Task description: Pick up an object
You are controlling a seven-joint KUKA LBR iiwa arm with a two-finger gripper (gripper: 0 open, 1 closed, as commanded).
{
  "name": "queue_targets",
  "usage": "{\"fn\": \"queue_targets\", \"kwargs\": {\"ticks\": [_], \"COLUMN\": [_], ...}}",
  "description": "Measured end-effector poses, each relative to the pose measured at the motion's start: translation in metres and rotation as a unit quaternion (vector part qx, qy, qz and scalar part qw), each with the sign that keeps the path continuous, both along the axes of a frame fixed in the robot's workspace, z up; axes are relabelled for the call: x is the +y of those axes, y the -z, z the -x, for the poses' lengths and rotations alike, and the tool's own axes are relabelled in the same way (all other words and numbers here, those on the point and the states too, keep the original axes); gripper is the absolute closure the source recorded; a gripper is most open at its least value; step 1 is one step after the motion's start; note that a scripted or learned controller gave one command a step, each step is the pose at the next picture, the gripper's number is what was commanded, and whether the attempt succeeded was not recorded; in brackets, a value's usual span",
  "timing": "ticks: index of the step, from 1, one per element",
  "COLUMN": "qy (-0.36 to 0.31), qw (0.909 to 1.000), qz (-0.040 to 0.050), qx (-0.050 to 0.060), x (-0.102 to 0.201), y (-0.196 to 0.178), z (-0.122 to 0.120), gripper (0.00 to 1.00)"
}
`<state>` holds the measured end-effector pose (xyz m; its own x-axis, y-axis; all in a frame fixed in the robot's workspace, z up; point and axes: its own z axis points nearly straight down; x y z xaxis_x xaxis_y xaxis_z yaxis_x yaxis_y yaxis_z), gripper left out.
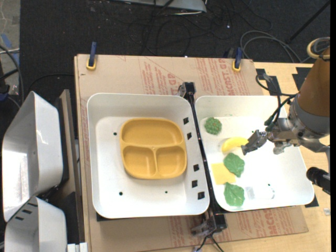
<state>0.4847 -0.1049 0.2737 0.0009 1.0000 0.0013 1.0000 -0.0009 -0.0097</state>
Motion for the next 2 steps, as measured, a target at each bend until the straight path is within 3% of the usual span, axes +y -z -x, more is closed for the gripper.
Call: {"fn": "queue_targets", "kwargs": {"ticks": [1,2], "qy": [-0.001,0.001], "qw": [1.0000,1.0000], "qz": [0.0007,0.0004], "qx": [-0.005,-0.003], "x": [0.000,-0.001], "y": [-0.004,0.044], "z": [-0.002,0.007], "gripper": [0.00,0.00]}}
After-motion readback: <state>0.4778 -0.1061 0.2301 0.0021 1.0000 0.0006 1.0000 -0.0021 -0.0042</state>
